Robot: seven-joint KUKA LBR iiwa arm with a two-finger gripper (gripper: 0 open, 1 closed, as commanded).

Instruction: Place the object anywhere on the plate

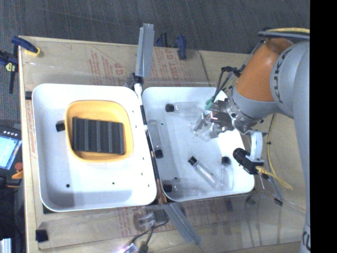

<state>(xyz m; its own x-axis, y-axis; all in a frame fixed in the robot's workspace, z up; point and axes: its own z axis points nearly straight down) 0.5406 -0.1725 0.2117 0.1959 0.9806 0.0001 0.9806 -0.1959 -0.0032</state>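
Glossy white plastic bins (89,194); clear glass vials (202,171); matt yellow plate (99,109).

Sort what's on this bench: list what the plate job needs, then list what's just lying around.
Belongs to the job:
- yellow plate in the left bin, with a dark ridged insert on it
- clear vials with black caps in the right bin
- gripper, low over the right bin

Lying about:
- blue clamps on the bench edge
- handheld screen at the left

A single fixed camera hangs above the tabletop (105,57), looking down at a slant. It takes in both white bins, the left bin (47,183) and the right bin (181,141), while the arm (274,78) enters from the right.
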